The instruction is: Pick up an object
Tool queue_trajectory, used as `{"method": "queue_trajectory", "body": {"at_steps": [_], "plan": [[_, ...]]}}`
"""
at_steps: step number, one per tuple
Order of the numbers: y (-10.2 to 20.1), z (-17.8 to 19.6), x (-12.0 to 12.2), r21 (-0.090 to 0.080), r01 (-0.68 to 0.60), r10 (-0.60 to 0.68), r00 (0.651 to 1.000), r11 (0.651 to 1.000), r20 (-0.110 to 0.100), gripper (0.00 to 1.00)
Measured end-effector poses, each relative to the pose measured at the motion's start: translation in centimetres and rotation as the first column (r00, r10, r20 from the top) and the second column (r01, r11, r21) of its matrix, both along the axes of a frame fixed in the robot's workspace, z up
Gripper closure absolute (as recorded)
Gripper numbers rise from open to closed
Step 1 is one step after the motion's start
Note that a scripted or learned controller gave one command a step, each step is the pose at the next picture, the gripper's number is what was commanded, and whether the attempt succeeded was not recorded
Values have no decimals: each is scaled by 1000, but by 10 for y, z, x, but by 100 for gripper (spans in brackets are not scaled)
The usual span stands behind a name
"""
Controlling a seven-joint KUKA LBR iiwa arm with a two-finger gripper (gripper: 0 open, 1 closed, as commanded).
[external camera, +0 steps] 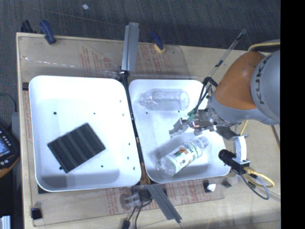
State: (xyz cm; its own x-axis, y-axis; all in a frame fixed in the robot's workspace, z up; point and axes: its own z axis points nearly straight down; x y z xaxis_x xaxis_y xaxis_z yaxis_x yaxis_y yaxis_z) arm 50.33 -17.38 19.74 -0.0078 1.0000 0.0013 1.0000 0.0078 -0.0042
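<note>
Fingers point(177, 125) apart, nothing between them, tips pointing toward the left of the camera view. Gripper point(174, 129) low over the right bin point(143, 128), near its middle, between two bottles and closed on neither.

Just beyond the tips, toward the bin's far wall: clear bottle point(164, 100), lying on its side, lengthwise along that wall, no label to be seen. Apart from the gripper by a strip of white floor.

Just below the gripper, toward the bin's near wall: labelled bottle point(183, 157), also on its side, slanted, cap end up toward the right, base down toward the left. Green and orange print on the label. Close to the gripper; whether touching, cannot tell.

Behind the gripper: grey arm point(267, 92) with its orange band, reaching in from the right over the bin's right rim.

Left bin point(38, 128), touching the right one along the middle seam. Inside it, toward the near left: dark ribbed panel point(76, 147), flat on the floor, turned at a slant.

Along the bench's far edge: two blue clamps point(47, 32), well apart, and an upright metal bar point(129, 46) between them, over the seam of the bins.
</note>
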Motion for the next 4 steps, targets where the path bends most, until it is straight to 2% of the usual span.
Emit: {"method": "queue_trajectory", "body": {"at_steps": [1,2,3,4], "plan": [[-36,-104,-13,0,-195,195,981,981,3,0],[-37,-68,6,-1,-242,242,970,970,4,0],[22,-7,-21,-1,-287,287,958,958,4,0],[9,-21,-27,1,-294,294,956,956,1,0]]}}
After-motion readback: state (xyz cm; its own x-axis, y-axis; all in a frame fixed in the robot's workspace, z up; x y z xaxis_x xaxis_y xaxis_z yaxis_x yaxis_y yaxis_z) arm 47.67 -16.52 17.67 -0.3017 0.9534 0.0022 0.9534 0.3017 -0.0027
